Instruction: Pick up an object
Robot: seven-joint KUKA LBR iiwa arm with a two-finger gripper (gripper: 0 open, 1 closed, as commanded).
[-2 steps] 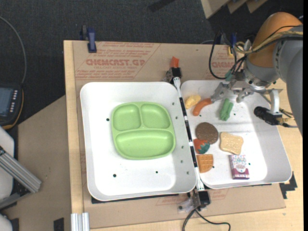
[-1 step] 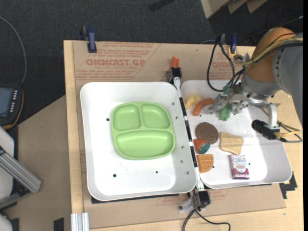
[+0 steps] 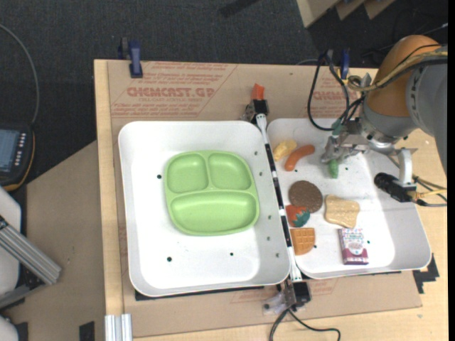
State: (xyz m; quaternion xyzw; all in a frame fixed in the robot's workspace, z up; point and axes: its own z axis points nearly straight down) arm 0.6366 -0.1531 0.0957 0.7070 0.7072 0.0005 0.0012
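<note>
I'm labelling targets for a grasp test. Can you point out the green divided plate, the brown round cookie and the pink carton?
green divided plate [image 3: 211, 212]: camera view, floor of its large lower compartment.
brown round cookie [image 3: 306, 193]: camera view, centre of its top face.
pink carton [image 3: 353, 246]: camera view, middle of its printed face.

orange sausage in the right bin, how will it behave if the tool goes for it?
The orange sausage looks like a smooth, rounded toy, so it may roll or slip sideways out of a pinch. It seems small and likely light. It lies close beside the yellow piece, so a push would probably nudge that too.
</note>
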